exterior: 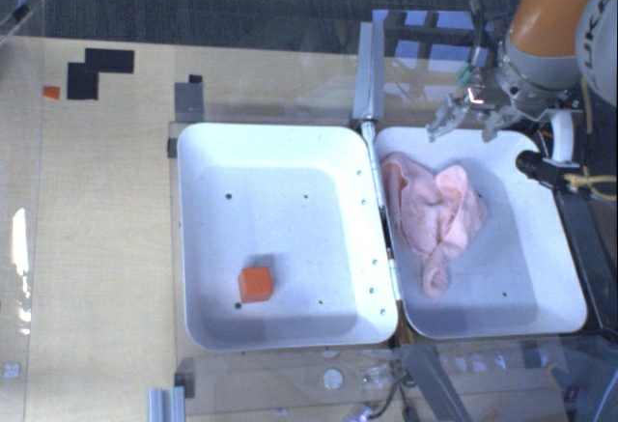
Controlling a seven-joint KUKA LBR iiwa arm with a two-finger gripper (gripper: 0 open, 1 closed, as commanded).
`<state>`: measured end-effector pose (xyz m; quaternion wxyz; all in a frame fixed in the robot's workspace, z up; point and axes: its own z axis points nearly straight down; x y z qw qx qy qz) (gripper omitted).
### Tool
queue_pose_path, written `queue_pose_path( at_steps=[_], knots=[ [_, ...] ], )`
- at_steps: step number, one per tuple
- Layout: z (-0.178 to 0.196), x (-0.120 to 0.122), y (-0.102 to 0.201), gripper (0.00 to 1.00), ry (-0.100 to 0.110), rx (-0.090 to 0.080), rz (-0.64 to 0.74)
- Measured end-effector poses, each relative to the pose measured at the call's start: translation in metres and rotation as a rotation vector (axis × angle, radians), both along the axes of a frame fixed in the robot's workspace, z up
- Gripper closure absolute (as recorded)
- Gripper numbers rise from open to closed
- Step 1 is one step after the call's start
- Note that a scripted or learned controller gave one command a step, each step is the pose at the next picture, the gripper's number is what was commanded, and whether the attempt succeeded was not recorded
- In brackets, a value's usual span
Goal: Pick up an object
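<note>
From the camera view, two shallow white bins sit side by side on the desk [106,246], and the metal divider strip [366,72] running up from the seam between them serves as the landmark. To the left of that divider, the left bin [193,217] holds a small orange cube [256,284], lying toward the bin's near edge and well apart from the divider. To the right of the divider, the right bin [541,295] holds a crumpled pink cloth [435,217], its left edge lying just beside the seam below the divider.

The arm [560,5], with its orange band, comes in to the right of the divider. Its hand [465,124] hangs over the far rim of the right bin, above and apart from the pink cloth. Its two fingers stand spread, with nothing between them.
</note>
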<state>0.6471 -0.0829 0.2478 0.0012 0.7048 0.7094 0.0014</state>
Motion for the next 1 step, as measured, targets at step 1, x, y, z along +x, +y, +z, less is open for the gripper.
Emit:
queue_pose_path(
  at_steps=[1],
  knots=[
    [-0.0560, -0.0199, -0.0548, 0.00, -0.001, -0.002, 0.049]
  ],
)
